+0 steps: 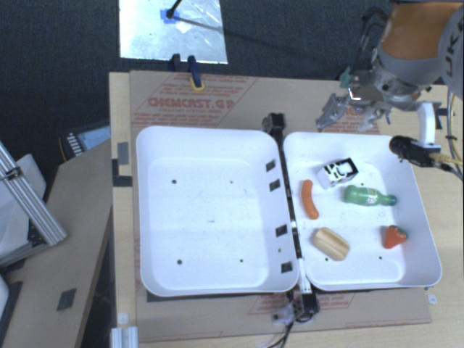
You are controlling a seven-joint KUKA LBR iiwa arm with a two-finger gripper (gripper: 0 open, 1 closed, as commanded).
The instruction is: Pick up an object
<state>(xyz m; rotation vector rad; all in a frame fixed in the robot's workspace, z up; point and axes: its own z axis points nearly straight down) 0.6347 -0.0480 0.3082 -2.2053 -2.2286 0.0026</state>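
The tool (350, 113), fingers spread and empty, hangs over the right bin (417, 194) rim at twelve o'clock. Sausage (309, 199), bottle (369, 196), bun (330, 243) and the black-and-white box (338, 171) lie inside. Risk: the round bottle may roll from closing fingers.

I count two white bins: the left bin (210, 216) and the right bin (417, 194). In the right one I see five things: one black-and-white box (338, 171), one green bottle (368, 196), one sausage (310, 199), one bread roll (330, 243), one red piece (393, 236) at four o'clock.
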